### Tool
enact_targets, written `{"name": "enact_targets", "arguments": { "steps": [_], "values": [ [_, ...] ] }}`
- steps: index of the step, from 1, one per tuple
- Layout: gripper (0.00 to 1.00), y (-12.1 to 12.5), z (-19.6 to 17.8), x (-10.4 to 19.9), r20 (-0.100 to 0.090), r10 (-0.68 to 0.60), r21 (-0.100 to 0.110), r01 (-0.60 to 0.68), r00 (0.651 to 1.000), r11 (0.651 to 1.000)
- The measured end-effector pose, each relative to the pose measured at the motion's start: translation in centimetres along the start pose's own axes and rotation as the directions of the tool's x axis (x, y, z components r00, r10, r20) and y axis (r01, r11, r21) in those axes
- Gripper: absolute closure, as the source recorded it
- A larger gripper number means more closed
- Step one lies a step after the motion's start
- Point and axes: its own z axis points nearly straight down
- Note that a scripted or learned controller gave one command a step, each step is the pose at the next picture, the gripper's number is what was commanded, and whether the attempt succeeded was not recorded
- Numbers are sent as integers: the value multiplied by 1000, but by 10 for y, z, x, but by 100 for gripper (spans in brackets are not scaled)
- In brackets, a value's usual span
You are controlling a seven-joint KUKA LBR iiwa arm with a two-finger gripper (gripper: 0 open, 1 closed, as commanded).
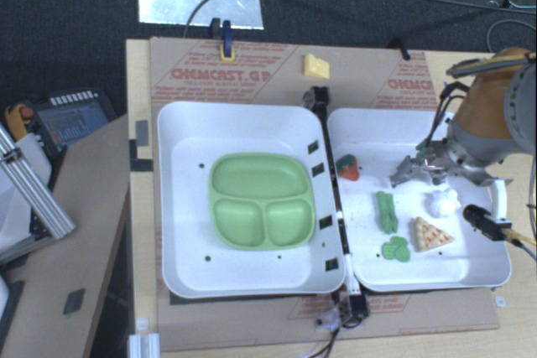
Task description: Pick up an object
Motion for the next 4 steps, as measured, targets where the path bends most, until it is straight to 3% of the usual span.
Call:
{"name": "enact_targets", "arguments": {
  "steps": [1, 4],
  "values": [
    [100, 2, -14, -1, 2, 0, -7, 0, 1000, 1000],
    [100, 6, -179, -8, 3, -4, -9, 4, 1000, 1000]
  ]
}}
